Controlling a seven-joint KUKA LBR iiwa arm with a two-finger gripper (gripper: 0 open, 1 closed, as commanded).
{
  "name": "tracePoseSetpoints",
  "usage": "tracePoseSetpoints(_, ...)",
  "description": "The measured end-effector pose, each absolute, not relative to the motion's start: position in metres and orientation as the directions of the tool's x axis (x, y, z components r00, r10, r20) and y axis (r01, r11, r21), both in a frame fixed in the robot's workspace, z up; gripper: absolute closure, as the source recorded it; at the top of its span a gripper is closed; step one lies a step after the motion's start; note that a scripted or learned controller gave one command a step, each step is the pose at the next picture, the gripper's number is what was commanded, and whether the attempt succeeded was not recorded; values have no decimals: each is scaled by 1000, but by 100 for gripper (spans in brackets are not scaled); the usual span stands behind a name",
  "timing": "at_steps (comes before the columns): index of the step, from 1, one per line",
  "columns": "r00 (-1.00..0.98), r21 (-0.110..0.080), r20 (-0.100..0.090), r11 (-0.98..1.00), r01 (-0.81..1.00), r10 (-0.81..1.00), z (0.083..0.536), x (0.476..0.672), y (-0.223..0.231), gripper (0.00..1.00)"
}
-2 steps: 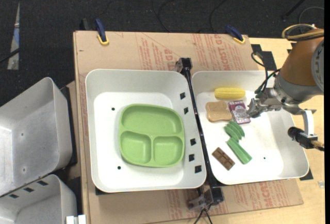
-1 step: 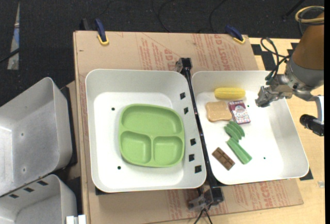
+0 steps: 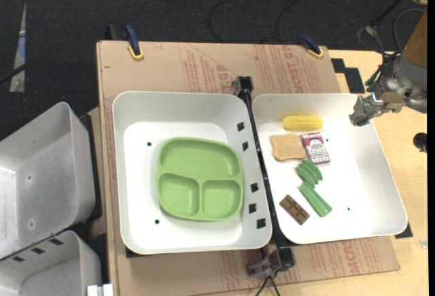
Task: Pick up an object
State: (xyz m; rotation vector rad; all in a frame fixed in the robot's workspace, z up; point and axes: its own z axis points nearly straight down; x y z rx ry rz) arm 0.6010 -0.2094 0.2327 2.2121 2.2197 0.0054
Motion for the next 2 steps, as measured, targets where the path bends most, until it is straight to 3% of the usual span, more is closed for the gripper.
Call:
tracePoseSetpoints(1, -3, 5, -2, 3, 1000, 1000, 259, 602, -209, 100)
tracePoseSetpoints(2, -6, -2, 2, 6, 1000, 1000, 245, 586, -160, 100)
